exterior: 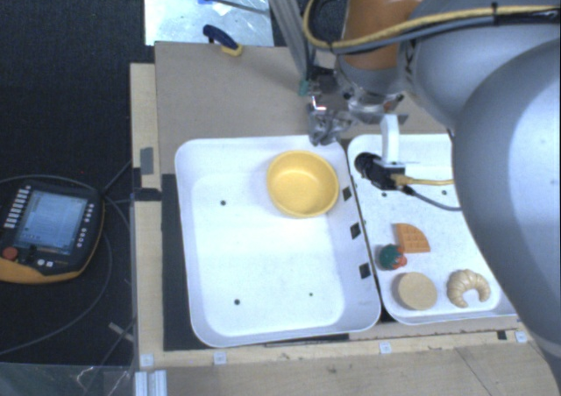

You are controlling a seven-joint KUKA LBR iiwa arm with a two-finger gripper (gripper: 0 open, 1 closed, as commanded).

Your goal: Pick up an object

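We find the gripper (326, 130) at the far rim of the left bin (197, 236), hanging just beyond the corner where the two bins meet. It is small, dark and blurred against the cardboard, so we cannot tell how the jaws stand, and we see nothing between them.

The nearest thing to pick is the yellow bowl (302, 183). Taking the gripper as the centre of the clock, with twelve at the top of the view, the bowl lies at about seven o'clock, near but apart from it. It sits upright, mouth up, in the far right part of the left bin, close to the wall shared with the right bin (438, 206). Being round, it has no long axis; we judge that the rim is the only thing to pinch, and its twelve-to-one o'clock arc is the part that faces the gripper.

The other candidates lie in the right bin, all around four to five o'clock from the gripper and well apart from it: a cracker (410, 238), a small green and red piece (390, 256), a round biscuit (415, 291) and a croissant (468, 286).

With one arm only, we judge the bowl the shorter reach by far.
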